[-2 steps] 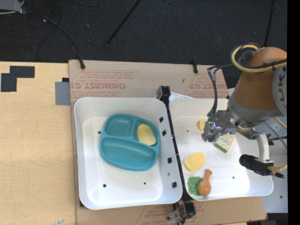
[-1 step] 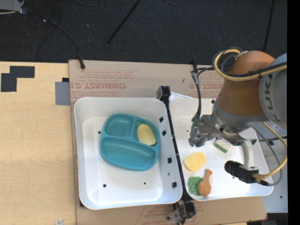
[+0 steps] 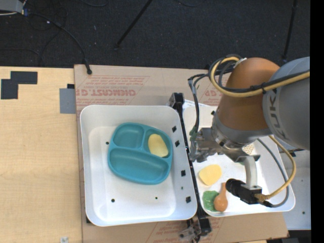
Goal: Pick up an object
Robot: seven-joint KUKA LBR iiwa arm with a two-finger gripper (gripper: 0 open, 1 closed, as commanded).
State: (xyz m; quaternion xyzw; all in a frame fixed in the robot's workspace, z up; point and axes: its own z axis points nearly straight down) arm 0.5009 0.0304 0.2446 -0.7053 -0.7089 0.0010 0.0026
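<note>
The left white bin [image 3: 96, 186] holds a teal sectioned plate [image 3: 136, 158] with a pale yellow piece [image 3: 158, 145] in its upper right compartment. In the right white bin [image 3: 286, 199] lie a yellow flat piece [image 3: 210, 174], a green piece [image 3: 208, 198] and an orange-brown pear-shaped piece [image 3: 221, 199] near the front left corner. The arm's orange-banded wrist hangs over the right bin, and the gripper [image 3: 202, 153] sits low at that bin's left side, just above the yellow flat piece. Its lower end is hidden by the wrist body.
A black divider rail [image 3: 185, 151] runs between the two bins. A black cylindrical fitting with cable [image 3: 243, 191] lies over the right bin's front. Cardboard [image 3: 116, 87] lies under both bins, and a wooden bench top [image 3: 35, 151] extends left.
</note>
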